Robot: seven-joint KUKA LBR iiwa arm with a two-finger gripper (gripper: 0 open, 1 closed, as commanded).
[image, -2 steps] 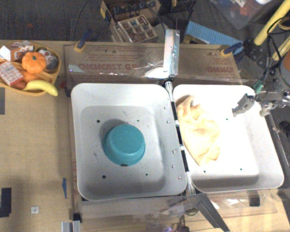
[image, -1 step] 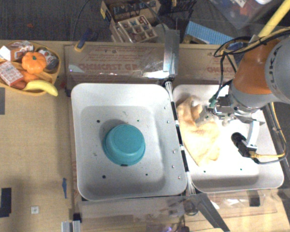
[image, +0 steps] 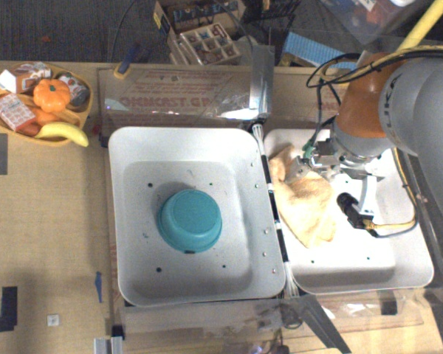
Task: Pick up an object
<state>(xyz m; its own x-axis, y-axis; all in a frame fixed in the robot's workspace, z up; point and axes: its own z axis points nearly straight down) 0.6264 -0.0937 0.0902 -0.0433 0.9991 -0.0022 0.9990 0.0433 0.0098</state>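
Nearest us, we see the teal bowl (image: 191, 220) upside down in the left bin (image: 133, 153), well apart from the arm. Farther right, a crumpled tan cloth (image: 304, 203) lies in the right bin (image: 406, 264), long axis running near to far. Our gripper (image: 316, 162) sits at its far end; whether it grips we cannot tell.

- I see bright light from above on both white bins (image: 129, 150)
- The plastic sheet (image: 184, 98) behind them shines with glare
- The floor up top looks dim
- The arm (image: 410, 94) looks soft and blurry
- Everything is a bit grainy
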